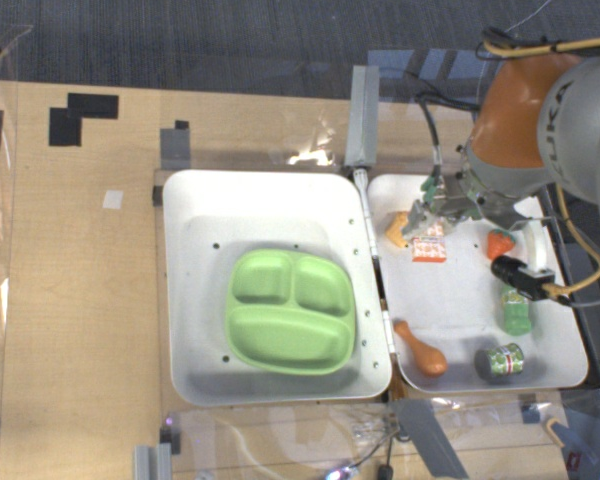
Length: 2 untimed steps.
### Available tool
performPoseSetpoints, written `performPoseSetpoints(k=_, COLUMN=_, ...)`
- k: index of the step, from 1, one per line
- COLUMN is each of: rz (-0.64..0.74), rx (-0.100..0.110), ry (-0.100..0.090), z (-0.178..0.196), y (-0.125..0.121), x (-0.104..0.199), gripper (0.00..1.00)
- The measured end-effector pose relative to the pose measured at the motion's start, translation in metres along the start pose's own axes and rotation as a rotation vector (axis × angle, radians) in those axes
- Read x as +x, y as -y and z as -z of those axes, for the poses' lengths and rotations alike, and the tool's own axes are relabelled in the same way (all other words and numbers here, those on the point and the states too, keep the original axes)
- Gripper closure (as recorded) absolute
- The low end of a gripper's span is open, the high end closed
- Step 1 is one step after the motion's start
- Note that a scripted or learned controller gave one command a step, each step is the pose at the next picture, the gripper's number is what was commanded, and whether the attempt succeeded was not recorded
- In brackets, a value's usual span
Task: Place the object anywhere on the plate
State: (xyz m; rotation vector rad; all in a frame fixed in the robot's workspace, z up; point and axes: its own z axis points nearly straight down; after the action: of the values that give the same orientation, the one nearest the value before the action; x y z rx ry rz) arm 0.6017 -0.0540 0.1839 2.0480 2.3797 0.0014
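Beside the plate (291, 311), which is seen in the left bin (185, 218), the right bin (460, 298) is placed. Above its far part, the gripper (435, 206) is lowered over a red-white packet (430, 246), with a yellow piece (397, 231) just beside; the state of the fingers cannot be told. Further from the plate, a drumstick (420, 347), a can (500, 361), a green bottle (516, 311) and a red piece (501, 242) are seen

Matt green plastic plate (291, 311), smooth white bins (195, 228), wooden bench (70, 298)
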Motion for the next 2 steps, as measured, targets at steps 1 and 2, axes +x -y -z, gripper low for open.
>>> performPoseSetpoints(k=1, rz=0.045, rx=0.001, ry=-0.001, z=-0.001, y=-0.003, x=0.067, gripper=1.0)
performPoseSetpoints(k=2, rz=0.103, rx=0.001, ry=-0.001, z=-0.001, y=0.023, x=0.155, gripper=1.0)
